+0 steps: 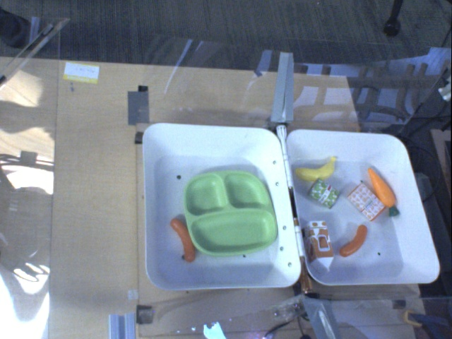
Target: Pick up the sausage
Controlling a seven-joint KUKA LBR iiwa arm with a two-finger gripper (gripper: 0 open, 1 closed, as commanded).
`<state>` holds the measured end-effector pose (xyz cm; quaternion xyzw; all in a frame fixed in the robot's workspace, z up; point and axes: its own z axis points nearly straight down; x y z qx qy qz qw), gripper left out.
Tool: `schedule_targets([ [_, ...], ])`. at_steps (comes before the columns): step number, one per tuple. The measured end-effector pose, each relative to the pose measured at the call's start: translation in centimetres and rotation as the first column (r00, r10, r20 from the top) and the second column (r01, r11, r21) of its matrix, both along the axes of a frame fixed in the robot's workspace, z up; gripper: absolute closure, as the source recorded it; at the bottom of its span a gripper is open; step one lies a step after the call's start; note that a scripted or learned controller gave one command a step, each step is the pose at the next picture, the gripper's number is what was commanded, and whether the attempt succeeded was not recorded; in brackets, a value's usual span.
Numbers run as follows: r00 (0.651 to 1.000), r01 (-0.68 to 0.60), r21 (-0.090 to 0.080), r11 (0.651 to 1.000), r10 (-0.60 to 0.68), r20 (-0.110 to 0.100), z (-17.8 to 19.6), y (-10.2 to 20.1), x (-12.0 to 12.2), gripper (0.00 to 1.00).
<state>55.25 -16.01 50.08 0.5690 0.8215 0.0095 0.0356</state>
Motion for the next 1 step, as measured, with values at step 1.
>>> schedule_targets([
  [1,1.0,-0.008,-0.005,1.0,0.008,0.011,1.29,0.15,0.21,1.0],
])
